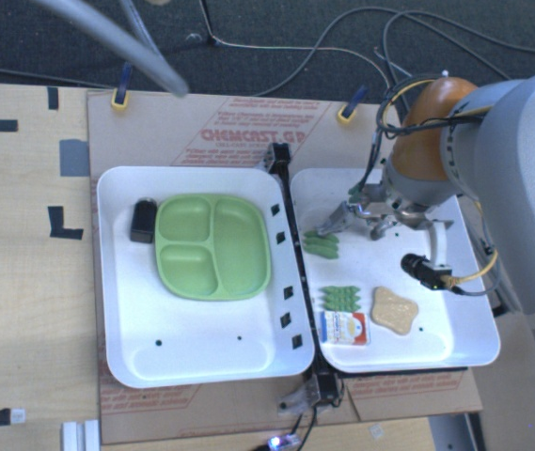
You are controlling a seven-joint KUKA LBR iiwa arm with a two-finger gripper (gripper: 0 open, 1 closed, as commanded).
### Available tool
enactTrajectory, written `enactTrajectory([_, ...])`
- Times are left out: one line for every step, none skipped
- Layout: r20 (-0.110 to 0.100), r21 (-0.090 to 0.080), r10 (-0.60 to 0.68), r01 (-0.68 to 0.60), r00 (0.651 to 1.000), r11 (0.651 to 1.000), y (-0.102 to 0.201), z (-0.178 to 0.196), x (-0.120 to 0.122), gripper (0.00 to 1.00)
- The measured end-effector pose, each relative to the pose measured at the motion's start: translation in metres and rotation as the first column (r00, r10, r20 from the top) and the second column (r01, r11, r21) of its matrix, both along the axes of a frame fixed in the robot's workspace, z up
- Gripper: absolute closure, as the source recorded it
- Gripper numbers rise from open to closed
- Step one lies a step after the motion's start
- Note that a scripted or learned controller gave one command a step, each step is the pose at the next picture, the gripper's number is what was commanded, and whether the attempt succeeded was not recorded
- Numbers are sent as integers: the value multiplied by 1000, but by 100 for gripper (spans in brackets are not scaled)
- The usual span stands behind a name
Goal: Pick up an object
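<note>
Gripper [333, 225] sits low in the right bin [474, 346], left of centre in the frame, its tip just above a green pod-like piece [322, 245] lying against the bin's left wall. Whether the fingers are spread or closed I cannot tell. To grasp well, the fingers should probably straddle the piece across its narrow width and stay off the wall (a likely snag). Its long axis runs roughly left to right, tilting slightly down toward the right; which end leads is too small to tell.
</note>
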State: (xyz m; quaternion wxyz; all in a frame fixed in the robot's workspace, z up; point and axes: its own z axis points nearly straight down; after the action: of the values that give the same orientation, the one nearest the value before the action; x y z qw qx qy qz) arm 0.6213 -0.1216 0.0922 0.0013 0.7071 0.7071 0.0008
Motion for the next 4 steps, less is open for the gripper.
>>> enactTrajectory([11, 2, 4, -4, 1000, 1000, 3, 16, 4, 100])
enactTrajectory([-1, 0, 1, -1, 1000, 1000, 4, 78, 6, 100])
enactTrajectory([1, 0, 2, -2, 1000, 1000, 4, 131, 7, 100])
enactTrajectory([-5, -1, 1, -1, 1000, 1000, 4, 111, 7, 100])
